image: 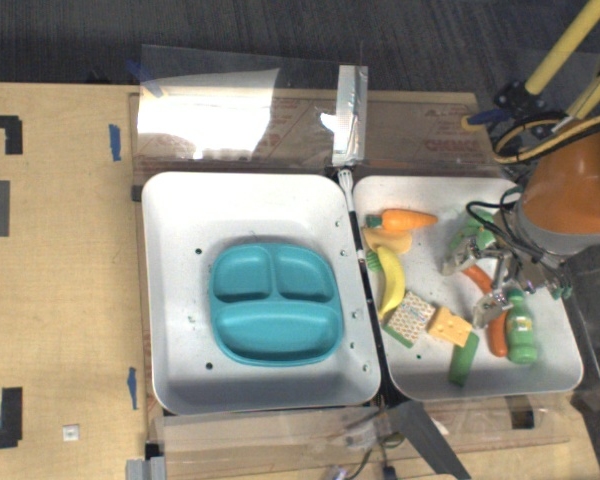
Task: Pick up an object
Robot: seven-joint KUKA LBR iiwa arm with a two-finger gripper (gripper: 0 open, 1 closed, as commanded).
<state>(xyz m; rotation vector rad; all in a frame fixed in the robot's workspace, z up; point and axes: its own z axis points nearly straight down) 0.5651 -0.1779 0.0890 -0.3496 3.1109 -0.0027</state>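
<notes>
**Gripper low over the right bin's toy food**

The arm (pixel 570 193) reaches in from the right, wrist pointing down-left, gripper (pixel 495 273) low in the right bin (pixel 555 373) among small toys. A green bottle (pixel 521 333) beside it stands lengthwise near-to-far. The banana (pixel 389 280) runs likewise along the divider. A teal tray (pixel 275 301) fills the left bin (pixel 170 268).

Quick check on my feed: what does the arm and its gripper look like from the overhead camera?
The arm shows as a broad orange band over a grey housing. Below it sits a small metallic gripper with black cables looping around its base.
</notes>
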